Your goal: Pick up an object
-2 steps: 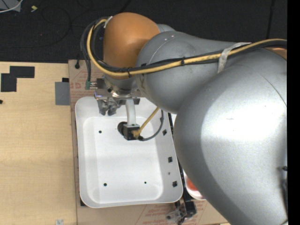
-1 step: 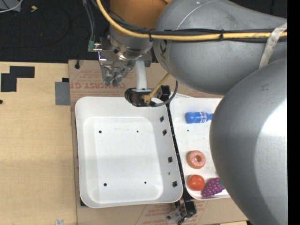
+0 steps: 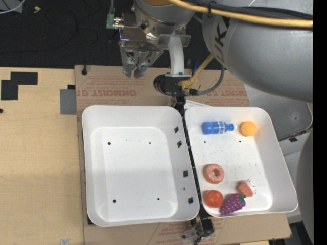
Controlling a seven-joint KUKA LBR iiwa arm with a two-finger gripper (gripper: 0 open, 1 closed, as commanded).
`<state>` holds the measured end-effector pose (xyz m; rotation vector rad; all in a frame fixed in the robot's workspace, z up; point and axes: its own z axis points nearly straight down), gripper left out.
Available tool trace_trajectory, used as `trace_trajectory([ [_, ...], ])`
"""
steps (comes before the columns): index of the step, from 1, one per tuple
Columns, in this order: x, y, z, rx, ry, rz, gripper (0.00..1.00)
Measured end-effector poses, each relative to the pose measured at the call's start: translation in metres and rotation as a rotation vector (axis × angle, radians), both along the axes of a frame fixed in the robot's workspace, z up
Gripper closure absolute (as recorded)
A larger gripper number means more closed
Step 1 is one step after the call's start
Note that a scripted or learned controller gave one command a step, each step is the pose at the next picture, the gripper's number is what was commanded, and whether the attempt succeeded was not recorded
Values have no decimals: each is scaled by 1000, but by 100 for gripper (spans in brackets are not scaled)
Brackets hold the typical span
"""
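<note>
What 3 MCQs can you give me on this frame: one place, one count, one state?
1. Where is the blue bottle?
A. left bin
B. right bin, far end
C. on the cardboard

2. How many things lie in the right bin?
A. three
B. four
C. six

3. How does the bottle rest?
A. upright
B. on its side
C. leaning on the doughnut

Key: 1 B, the bottle lies in the right bin at its far end, beside the orange ball. 2 C, bottle, ball, doughnut, tomato, grapes and a small orange and white piece. 3 B, it lies flat with its cap toward the ball, apart from the doughnut.
</note>
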<state>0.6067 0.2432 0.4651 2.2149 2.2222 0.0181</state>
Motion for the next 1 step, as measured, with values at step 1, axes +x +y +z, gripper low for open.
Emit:
trace_trajectory([
  [1, 38, -62, -98, -12, 22, -9, 100],
])
